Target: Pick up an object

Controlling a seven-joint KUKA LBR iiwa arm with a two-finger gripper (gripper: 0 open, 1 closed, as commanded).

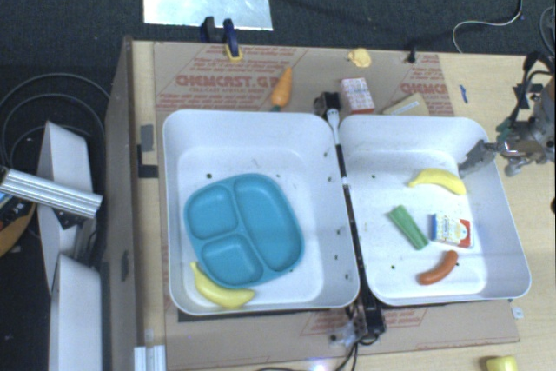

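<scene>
Gripper (492,154) is seen at the right bin's (504,213) upper right rim; its state cannot be told. Banana (438,181) is lying just beside it in that bin.

Pincer (483,155) low at right edge

In the right bin (508,269), at the frame's lower right, four small things lie flat and apart from one another. A yellow banana (438,180) curves near the middle of the bin, its ends pointing down-left and down-right. Below it to the left lies a green block (407,227), slanted from upper left to lower right. Just right of that sits a small white carton (450,230) with blue and red print. Lowest lies an orange-red sausage (437,268), tilted up toward the right.

In the left bin (178,156), a teal divided plate (244,229) lies flat, with a second yellow banana (221,291) at its lower left edge.
</scene>
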